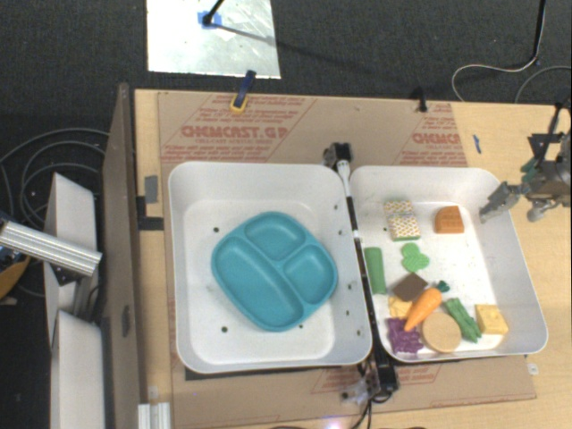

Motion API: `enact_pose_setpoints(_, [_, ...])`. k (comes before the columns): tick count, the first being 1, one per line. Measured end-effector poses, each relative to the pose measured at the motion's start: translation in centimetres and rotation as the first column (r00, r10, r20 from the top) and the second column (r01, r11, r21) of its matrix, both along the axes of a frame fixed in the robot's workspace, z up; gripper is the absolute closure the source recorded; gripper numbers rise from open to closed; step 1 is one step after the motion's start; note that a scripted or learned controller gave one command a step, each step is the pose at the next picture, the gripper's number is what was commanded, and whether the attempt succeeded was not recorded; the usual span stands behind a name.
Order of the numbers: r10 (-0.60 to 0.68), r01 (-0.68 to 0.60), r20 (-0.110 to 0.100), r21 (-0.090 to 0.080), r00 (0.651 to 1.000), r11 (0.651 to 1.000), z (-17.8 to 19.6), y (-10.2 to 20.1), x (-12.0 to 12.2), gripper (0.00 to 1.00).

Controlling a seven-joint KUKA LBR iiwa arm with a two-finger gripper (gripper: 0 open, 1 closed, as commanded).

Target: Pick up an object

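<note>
Two shallow white bins sit side by side on a desk (268, 119) topped with printed cardboard. The left bin (192, 186) holds a teal divided tray (273, 269), lying flat at its middle. The right bin (511, 239) holds a jumble of toy food. Toward its far edge lie a checkered block (402, 219) and, beside it, an orange block (449, 219). Near the dividing wall a green stick (374, 270) lies lengthwise, with a green leafy piece (414, 259) and a brown square (410, 286) just beside it. Along the bin's near edge (the crowded part) a carrot (425, 306) lies tilted, touching a tan disc (441, 333), with a purple piece (401, 338) at the near left corner and a yellow cheese wedge (491, 319) toward the near right corner. The hand (523, 195) hangs at the bin's far right corner, over the rim; it grasps nothing, and whether it is released or clenched I cannot tell.
</note>
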State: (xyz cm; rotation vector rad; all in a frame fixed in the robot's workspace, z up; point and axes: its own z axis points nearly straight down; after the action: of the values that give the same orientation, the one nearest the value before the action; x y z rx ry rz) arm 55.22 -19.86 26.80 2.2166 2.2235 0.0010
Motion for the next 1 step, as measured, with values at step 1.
enact_pose_setpoints(1, [0.004,-0.004,0.001,0.0,1.0,1.0,-12.13,-0.73,5.36,0.0])
